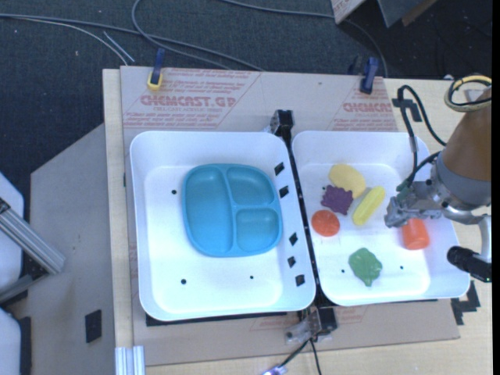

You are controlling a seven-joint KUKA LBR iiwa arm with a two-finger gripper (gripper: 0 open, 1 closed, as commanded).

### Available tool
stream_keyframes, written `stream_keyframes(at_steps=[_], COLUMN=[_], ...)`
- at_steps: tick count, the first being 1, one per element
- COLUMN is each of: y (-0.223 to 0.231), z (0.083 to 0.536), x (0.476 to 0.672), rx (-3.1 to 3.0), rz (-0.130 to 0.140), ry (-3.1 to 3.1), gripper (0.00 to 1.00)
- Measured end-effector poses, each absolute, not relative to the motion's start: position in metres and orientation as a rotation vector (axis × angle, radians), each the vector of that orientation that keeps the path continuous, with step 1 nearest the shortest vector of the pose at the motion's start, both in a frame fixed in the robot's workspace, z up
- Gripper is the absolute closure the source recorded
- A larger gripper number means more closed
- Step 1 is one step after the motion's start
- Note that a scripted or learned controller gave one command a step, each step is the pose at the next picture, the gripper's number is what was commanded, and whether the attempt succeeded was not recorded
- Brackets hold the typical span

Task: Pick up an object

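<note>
Two shallow white bins sit side by side on the worktop (195, 100), a pale board printed with red lettering and held by a blue-and-yellow clamp (156, 76) at its 11 o'clock corner and a blue clamp (369, 75) near 1 o'clock.

The left bin (148, 209) holds a blue divided plate (231, 209) with three compartments, lying flat near the bin's middle.

The right bin (391, 283) holds a cluster of small toy foods. A yellow lump (346, 176) lies toward 12 o'clock, with a purple piece (337, 199) just below it and touching it. A yellow corn-like piece (369, 205) lies tilted at the purple piece's 3 o'clock. An orange-red ball (326, 223) sits at the purple piece's 7 o'clock, close beside it. A green broccoli-like piece (365, 264) lies apart from the others toward 6 o'clock. An orange block (415, 233) lies near the bin's 3 o'clock wall.

The arm (469, 158) reaches in from 3 o'clock, its orange band above the grey wrist. The end effector (406, 208) hangs over the right bin, between the corn-like piece and the orange block, directly at the block's 11 o'clock and seemingly touching or overlapping its top edge. Whether it is released or clenched cannot be told from this slanted view, and nothing is clearly seen between its tips.

Grey cables (195, 14) loop across the dark floor beyond the worktop at 12 o'clock.
</note>
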State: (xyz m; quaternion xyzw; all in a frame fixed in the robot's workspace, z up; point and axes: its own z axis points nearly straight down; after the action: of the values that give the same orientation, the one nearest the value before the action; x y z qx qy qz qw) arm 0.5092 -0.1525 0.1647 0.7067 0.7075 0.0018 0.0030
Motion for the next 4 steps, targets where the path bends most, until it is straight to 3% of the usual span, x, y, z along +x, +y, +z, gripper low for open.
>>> stream_keyframes(at_steps=[2,4], y=[-0.146,-0.051], z=[0.266,0.272], x=[0.501,0.541], rx=[2.215,2.214], rz=[0.006,0.003], ry=[2.22,2.228], gripper=[1.0,1.0])
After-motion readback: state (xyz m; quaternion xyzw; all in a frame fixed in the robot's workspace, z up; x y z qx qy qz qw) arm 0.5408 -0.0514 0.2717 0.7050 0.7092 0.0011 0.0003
